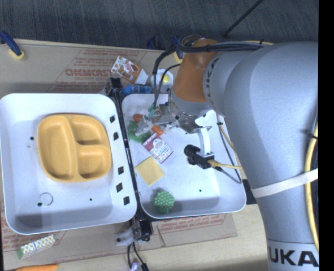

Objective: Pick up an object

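While my pincer (pixel 162 116) hangs over small mixed items (pixel 147 130) in the right bin (pixel 223 199), whether it stands wide or narrow I cannot tell

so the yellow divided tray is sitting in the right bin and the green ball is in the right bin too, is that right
Not quite. The camera view shows the yellow divided tray in the left bin, not the right one. The green ball is indeed in the right bin, near its front edge.
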Robot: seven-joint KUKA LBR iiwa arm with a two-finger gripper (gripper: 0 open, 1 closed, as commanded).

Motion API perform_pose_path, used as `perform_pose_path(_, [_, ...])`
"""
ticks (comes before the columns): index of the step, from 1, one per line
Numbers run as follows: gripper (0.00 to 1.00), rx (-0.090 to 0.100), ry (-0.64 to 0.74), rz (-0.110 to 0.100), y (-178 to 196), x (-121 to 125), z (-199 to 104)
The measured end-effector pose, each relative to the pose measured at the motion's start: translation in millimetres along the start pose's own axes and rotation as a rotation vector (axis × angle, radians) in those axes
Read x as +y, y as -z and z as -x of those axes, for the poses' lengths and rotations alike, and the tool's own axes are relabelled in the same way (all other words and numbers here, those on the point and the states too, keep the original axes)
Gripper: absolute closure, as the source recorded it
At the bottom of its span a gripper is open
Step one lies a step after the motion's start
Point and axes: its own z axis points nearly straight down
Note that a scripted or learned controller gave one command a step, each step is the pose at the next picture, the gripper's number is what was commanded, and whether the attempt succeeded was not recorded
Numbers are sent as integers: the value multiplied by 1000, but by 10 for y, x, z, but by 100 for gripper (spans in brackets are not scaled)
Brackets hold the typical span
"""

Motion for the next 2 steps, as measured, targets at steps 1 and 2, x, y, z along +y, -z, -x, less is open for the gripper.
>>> perform_pose_path(1, [100, 0, 4, -2, 102, 1, 2])
perform_pose_path(2, [100, -2, 343, 2, 1003, -400, -484])
